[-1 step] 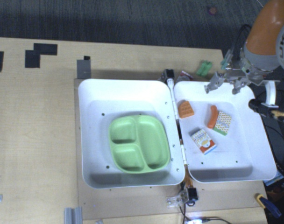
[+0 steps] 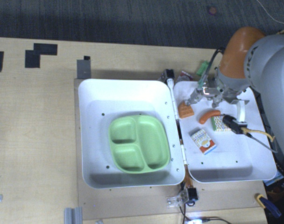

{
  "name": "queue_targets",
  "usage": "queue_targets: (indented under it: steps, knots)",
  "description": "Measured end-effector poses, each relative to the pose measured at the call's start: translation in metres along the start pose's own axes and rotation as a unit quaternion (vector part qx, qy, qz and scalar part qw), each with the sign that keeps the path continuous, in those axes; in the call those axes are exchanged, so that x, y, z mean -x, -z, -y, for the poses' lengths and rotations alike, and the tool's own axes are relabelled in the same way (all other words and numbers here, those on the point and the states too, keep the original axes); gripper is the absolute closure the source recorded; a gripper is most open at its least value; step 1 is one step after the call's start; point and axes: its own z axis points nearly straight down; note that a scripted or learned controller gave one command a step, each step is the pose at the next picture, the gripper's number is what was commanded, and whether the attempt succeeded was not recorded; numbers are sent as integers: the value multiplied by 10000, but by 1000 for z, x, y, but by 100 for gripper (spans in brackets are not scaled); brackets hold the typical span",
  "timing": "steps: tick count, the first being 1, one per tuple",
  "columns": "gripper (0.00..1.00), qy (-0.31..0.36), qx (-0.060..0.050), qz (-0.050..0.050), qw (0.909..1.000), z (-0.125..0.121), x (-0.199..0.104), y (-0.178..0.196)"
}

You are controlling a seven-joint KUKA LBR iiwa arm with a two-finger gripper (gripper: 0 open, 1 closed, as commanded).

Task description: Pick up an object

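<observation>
Pale wood makes up the counter (image 2: 34, 139), seen from above at a slant, and it carries two shallow white bins side by side. Every place below is given relative to the right bin (image 2: 235, 164).

Bulky and grey, the arm (image 2: 273, 69) comes in over the right bin's far right corner, its orange band (image 2: 237, 50) just above the wrist, and it bends down so the wrist hangs over the bin's far half. The pincer (image 2: 208, 93) points down near the bin's far edge, left of its middle; whether its fingers are spread or closed cannot be told, and no object is seen between them.

Touching the right bin's left side is the left bin (image 2: 93, 125), which holds a green divided plate (image 2: 139, 143).

Inside the right bin, a small white carton (image 2: 203, 140) with an orange end lies near the centre. An orange block (image 2: 186, 110) sits by the left wall, just below the pincer. A red-orange sausage-shaped object (image 2: 209, 115) lies between the block and a small patterned packet (image 2: 218, 123).
</observation>
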Motion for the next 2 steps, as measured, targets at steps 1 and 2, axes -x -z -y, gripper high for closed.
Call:
queue_targets:
  steps: [1,2]
  knots:
    - [100,10,33,-9,10000,-2,-2,12]
    - [0,10,30,-10,10000,-2,-2,12]
